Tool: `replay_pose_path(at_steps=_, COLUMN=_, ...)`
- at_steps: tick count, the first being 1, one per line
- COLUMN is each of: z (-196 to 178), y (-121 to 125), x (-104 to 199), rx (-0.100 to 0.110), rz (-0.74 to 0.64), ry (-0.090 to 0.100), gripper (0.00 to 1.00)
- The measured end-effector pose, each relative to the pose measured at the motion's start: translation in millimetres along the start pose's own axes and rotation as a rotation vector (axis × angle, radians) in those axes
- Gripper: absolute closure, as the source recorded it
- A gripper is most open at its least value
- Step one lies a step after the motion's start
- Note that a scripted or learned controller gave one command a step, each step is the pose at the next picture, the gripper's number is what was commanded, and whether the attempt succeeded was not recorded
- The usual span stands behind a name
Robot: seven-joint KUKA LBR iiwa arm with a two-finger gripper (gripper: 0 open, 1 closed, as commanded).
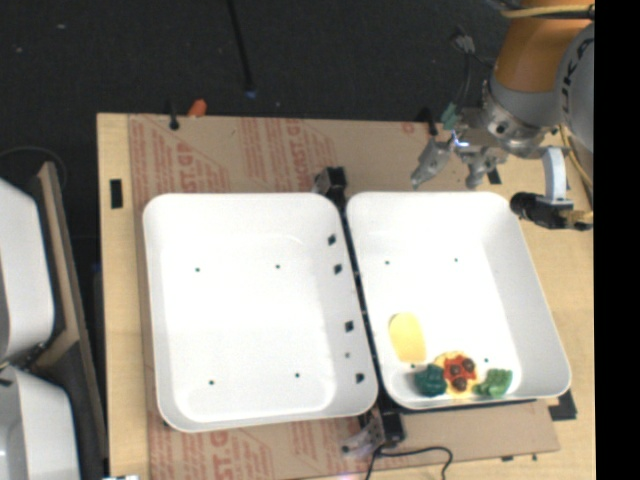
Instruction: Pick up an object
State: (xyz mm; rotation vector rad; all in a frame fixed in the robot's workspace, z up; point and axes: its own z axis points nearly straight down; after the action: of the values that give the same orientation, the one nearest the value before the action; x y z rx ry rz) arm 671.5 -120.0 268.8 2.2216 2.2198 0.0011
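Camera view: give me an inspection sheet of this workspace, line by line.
Surface: bench under brown cardboard, bearing left bin and right bin.
Job's things: yellow piece, teal toy, red-orange toy, green toy, all clustered in the right bin's near corner.
Clutter: nothing seen.
Grippers: gripper open, above the right bin's far rim, holding nothing.
Cables: black cable at the near edge.
Surroundings: dark floor.
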Motion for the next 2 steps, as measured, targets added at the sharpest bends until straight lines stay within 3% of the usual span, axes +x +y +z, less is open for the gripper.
replay_pose_path(at_steps=1, z=29.6, y=-91.8, x=9.1, rx=0.002, rz=0.001, ry=0.0, gripper=0.0)
replay_pose_path(at_steps=2, z=127.2, y=-155.2, x=12.2, rx=0.01, rz=0.001, ry=0.001, gripper=0.0)
